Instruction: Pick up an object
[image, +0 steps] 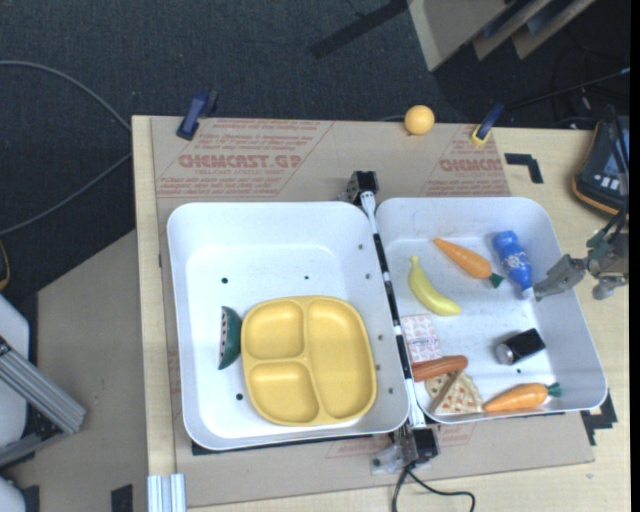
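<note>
The right bin (572, 330) holds several toy items: a carrot (463, 257), a blue bottle (512, 260), a yellow banana (430, 288), a small black block (520, 346), a second carrot (520, 398), a sandwich wedge (455, 395), a sausage (438, 367) and a pink-checked packet (418, 337). My gripper (574, 287) hovers over the right rim of this bin, just right of the blue bottle. Its fingers are spread apart with nothing between them.
The left bin (200, 260) holds a yellow divided plate (305, 358) and a watermelon slice (229, 337) at the plate's left. An orange ball (419, 119) and two blue clamps (195, 113) sit at the bench's far edge. A dark device (608, 170) lies far right.
</note>
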